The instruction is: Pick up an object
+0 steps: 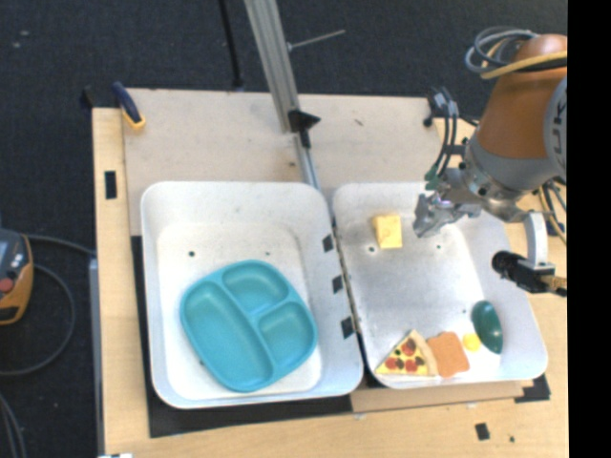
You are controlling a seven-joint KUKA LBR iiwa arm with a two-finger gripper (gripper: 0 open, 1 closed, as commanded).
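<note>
Two shallow white bins side by side on a pale wooden counter (210, 132); landmark throughout: the yellow block (388, 230), lying in the right bin (420, 294) near that bin's far wall, flat on the floor of the bin and touching nothing; just to the right of the block, the gripper (431, 216) at the end of the grey arm (516, 151) with its orange band, reaching in from the right and poised over the far part of the right bin; jaws pointing down and toward the block, nothing seen between them, open or closed impossible to tell at this angle; well below the block, along the near wall of the same bin, a pizza slice (406, 356) with red dots, touching an orange block (447, 353) on its right side; further right of those, a small yellow piece (472, 342) just beside a dark green rounded thing (488, 324); to the left of the block, across the shared walls, the left bin (172, 227) holding a turquoise divided plate (248, 324) with three compartments, tilted askew; above the block, a slanted metal rail (275, 55) rising from the counter behind the bins.
</note>
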